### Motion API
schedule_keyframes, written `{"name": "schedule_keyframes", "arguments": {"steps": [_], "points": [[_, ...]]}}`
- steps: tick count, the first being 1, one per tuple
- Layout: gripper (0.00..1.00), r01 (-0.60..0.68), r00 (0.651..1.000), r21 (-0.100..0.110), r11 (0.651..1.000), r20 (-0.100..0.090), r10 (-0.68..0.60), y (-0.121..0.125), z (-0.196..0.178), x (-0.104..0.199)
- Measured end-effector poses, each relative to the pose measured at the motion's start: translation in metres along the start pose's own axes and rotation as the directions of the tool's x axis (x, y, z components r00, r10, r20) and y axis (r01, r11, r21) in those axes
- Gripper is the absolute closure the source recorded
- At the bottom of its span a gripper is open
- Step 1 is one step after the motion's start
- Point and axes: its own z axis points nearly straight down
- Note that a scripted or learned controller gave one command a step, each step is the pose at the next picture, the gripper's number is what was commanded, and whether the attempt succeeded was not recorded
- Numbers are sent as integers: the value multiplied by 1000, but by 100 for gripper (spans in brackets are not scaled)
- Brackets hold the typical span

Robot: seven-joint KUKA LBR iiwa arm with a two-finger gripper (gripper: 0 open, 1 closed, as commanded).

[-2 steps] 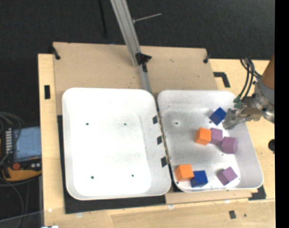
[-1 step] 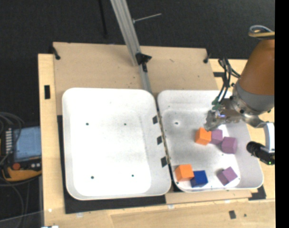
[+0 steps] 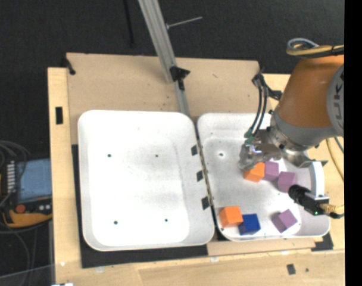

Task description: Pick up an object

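Three blocks (image 3: 255, 219) crowd right bin's (image 3: 219, 136) front edge, hand (image 3: 250, 157) grip unclear

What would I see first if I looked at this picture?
The big grey arm with the orange band reaching in from the right, its pincer low over the right-hand shallow white bin. Below it sit bright little blocks: an orange cube beside a blue cube, near the bin's front edge.

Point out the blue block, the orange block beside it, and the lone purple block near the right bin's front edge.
blue block (image 3: 250, 223), camera view, top face
orange block (image 3: 231, 215), camera view, top face
purple block (image 3: 284, 220), camera view, top face
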Motion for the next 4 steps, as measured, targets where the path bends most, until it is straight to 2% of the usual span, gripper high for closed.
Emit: {"name": "schedule_keyframes", "arguments": {"steps": [2, 3, 4], "points": [[100, 0, 1000, 4, 1000, 0, 0, -2, 27, 105], [100, 2, 1000, 0, 1000, -1, -2, -6, 12, 159], [0, -4, 1000, 1, 1000, 0, 4, -6, 13, 155]]}}
